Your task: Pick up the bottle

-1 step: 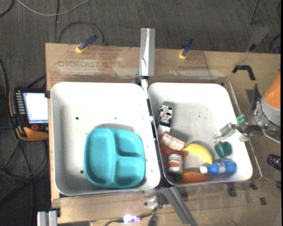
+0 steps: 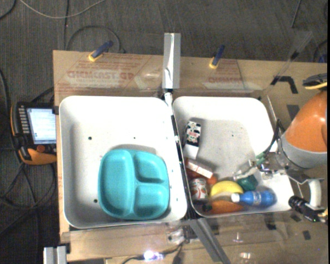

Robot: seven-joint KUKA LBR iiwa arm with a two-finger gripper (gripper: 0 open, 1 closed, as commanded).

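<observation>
Two white bins sit side by side on a bench above dark carpet. Lying on its side in the right bin point(image 2: 220, 114), the bottle point(image 2: 256, 198) rests at the front edge, touching a yellow fruit point(image 2: 225, 188). Just above it hovers the gripper point(image 2: 252, 171); its grasp cannot be made out. A teal divided tray point(image 2: 135, 183) fills the left bin point(image 2: 82, 125).

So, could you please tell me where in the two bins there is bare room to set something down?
Left bin: bare floor behind and left of the teal tray. Right bin: bare middle and back, right of the small carton. Its front is crowded: bottle, banana, can, with the gripper there.
</observation>
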